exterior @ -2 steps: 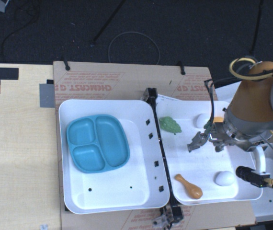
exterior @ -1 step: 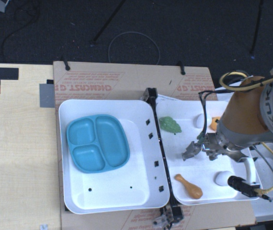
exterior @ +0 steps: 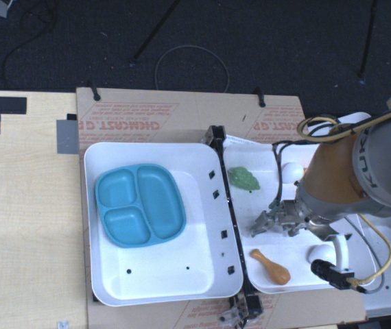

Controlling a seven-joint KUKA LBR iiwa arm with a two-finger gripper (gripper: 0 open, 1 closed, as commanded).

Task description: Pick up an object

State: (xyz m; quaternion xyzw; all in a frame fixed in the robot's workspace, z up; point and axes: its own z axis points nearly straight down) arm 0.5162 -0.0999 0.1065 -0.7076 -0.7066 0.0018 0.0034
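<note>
My gripper (exterior: 267, 222) hangs low over the middle of the right bin (exterior: 258, 274), its metal fingers pointing left. A green leaf-shaped piece (exterior: 243, 178) lies in that bin's far left part, above the gripper. An orange-brown spoon-shaped thing (exterior: 271, 266) rests near the bin's front edge, just below the gripper. A small white round thing (exterior: 291, 172) sits at the back, partly behind the arm. Nothing shows between the fingers.
The left bin (exterior: 113, 273) holds a blue divided plate (exterior: 140, 203) in its far left half. A black divider (exterior: 226, 211) runs between the two bins. The arm's grey and orange body (exterior: 343, 173) covers the right bin's right side.
</note>
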